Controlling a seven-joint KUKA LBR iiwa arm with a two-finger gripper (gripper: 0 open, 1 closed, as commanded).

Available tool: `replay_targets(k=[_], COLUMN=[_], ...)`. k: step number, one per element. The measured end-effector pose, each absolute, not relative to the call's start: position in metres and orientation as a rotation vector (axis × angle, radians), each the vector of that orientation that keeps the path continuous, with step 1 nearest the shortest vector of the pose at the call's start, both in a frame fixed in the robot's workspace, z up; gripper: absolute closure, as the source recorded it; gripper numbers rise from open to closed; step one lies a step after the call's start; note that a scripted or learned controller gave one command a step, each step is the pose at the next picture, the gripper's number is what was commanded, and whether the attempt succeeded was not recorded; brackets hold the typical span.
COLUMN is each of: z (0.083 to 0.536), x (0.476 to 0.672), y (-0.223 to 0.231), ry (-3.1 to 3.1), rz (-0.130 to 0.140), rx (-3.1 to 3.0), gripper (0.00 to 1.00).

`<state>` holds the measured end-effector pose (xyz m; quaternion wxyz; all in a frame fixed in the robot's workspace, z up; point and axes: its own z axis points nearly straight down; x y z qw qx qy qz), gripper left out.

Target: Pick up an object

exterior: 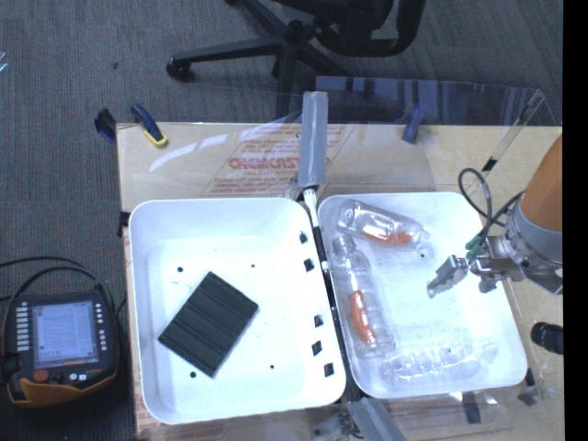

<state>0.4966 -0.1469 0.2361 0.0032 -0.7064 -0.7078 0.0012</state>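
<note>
The right bin (432,200) holds three clear plastic bottles. One bottle with an orange label (381,225) lies near the back. A second bottle with an orange label (356,297) lies lengthwise along the left wall. A third bottle (439,362) lies along the front wall. My gripper (466,279) hangs over the right half of this bin, open, with nothing between its fingers. It is apart from all three bottles, to the right of the second one and above the third. In the left bin (147,237) a flat black ribbed block (209,322) lies at an angle.
A grey bar (313,150) runs back from the seam between the bins. Black clips (316,320) line the divider. A teach pendant (60,338) lies on the floor at left. An office chair (322,16) stands behind the bench. Cables (482,196) loop above the wrist.
</note>
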Motion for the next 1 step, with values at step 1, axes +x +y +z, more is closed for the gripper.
replay_targets(k=[1], z=[0.1448], x=[0.5527], y=[-0.0999], ry=[-2.269], rz=[0.000], rx=[-2.169], gripper=[0.00])
